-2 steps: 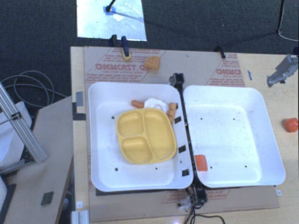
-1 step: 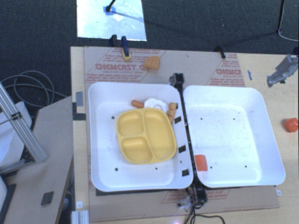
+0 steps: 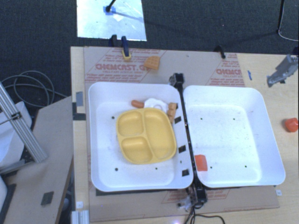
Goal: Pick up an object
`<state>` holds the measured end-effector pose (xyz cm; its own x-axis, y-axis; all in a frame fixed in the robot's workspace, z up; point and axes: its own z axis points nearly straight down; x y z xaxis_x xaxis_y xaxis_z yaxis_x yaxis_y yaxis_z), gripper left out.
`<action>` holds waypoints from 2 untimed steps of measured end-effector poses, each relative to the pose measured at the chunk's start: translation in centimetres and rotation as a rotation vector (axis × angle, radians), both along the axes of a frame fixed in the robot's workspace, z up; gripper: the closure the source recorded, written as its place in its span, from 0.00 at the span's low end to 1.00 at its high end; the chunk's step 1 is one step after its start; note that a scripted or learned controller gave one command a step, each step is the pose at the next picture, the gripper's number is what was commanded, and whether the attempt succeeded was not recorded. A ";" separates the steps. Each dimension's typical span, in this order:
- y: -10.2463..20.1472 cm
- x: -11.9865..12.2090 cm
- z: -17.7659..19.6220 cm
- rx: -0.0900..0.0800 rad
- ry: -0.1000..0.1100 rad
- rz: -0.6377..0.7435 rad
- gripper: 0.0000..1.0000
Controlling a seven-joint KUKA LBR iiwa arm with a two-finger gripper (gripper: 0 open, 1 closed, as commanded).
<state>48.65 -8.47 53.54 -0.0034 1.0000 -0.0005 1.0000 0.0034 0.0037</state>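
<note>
Objects, left bin (image 3: 100,139): yellow divided plate (image 3: 145,135) at centre; sausage (image 3: 138,104), white piece (image 3: 155,104) and tan block (image 3: 172,110) behind the plate. Right of the plate, next bin: orange block (image 3: 201,162). Gripper (image 3: 281,72) far right of the plate, off the bins; opening cannot be told. Step: approach not begun; next, reach over one item.

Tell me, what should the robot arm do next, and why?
Probably swing the gripper left and down over the orange block in the right bin. The gripper hangs above the bench, beyond that bin's far right corner, away from every object. The block lies alone by the bin's near left wall, while the yellow plate crowds the left bin's small pieces.
</note>
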 end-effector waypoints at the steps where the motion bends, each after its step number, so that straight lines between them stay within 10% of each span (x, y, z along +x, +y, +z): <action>1: 0.0 0.0 0.0 0.000 0.000 0.000 0.00; 2: 0.0 0.0 0.0 0.000 0.000 0.000 0.00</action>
<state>48.65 -8.47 53.54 -0.0034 1.0000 -0.0005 1.0000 0.0034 0.0037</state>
